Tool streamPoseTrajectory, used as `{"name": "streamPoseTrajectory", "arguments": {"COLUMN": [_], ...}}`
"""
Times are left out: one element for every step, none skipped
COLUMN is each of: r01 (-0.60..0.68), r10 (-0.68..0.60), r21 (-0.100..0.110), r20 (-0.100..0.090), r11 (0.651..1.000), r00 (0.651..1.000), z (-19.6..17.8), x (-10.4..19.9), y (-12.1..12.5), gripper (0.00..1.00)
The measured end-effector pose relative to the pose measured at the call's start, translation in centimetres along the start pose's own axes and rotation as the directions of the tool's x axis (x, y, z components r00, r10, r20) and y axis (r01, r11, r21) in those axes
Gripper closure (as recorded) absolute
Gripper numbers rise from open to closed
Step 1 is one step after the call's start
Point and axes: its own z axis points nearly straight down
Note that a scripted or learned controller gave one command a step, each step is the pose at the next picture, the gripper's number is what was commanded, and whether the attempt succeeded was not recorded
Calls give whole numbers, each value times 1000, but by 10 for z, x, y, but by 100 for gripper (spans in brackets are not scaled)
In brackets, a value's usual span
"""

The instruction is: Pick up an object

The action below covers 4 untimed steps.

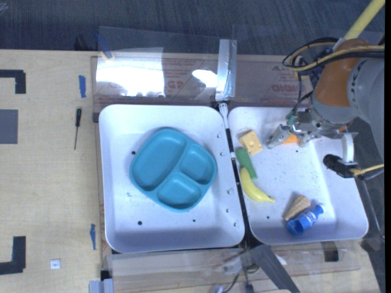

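Gripper (287, 137) low in the right bin (342, 224).
You see something orange (293, 138) at its fingertips; the cheese wedge (250, 142) lies at nine o'clock, finger spread unclear.

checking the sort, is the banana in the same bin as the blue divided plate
No, the banana lies in the right bin beside a green item, while the blue divided plate sits in the left bin.

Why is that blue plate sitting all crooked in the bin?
The blue plate lies turned at an angle in the left bin, so its edges don't line up with the bin's walls. Nothing looks spilled or broken. In the right bin, the banana and little bottle just lie loosely scattered.
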Motion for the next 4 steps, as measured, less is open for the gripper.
{"name": "streamPoseTrajectory", "arguments": {"r01": [-15,-15,-16,-14], "r10": [16,16,16,14], "r21": [36,44,33,39], "r20": [-16,-11,-7,-7], "r11": [999,999,999,999], "r00": [1000,1000,1000,1000], "z": [2,-6,-9,-18], "x": [-9,-11,-12,-11], "y": [20,18,20,20], "gripper": [0,100,0,100]}}
